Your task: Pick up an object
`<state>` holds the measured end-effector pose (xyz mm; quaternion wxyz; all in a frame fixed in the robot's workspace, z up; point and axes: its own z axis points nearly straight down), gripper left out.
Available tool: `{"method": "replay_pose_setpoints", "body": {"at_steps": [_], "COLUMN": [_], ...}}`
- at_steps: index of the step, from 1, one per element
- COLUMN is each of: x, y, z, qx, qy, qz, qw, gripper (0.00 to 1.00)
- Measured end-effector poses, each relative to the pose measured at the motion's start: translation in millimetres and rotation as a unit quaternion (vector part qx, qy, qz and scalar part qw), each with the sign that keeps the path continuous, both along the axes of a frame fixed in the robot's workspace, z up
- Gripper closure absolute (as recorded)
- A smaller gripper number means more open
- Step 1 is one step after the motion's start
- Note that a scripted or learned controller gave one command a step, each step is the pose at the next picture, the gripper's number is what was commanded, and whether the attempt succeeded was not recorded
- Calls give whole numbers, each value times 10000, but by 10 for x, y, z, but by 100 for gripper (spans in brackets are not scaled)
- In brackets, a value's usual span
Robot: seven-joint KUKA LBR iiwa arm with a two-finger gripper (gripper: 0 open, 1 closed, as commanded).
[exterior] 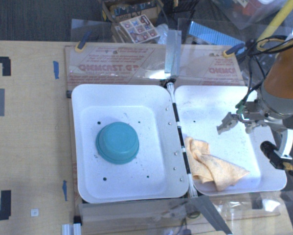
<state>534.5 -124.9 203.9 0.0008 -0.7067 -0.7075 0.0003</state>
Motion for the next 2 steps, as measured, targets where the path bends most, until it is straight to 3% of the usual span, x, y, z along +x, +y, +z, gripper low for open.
{"method": "replay_pose_setpoints", "body": {"at_steps": [1, 2], "x": [-137, -6], "y": [307, -164], "z": [-647, -613], "qx": [-1, -11], "qy": [4, -21], "qz": [-741, -414], "qw": [9973, 9991], "gripper": [0, 0]}}
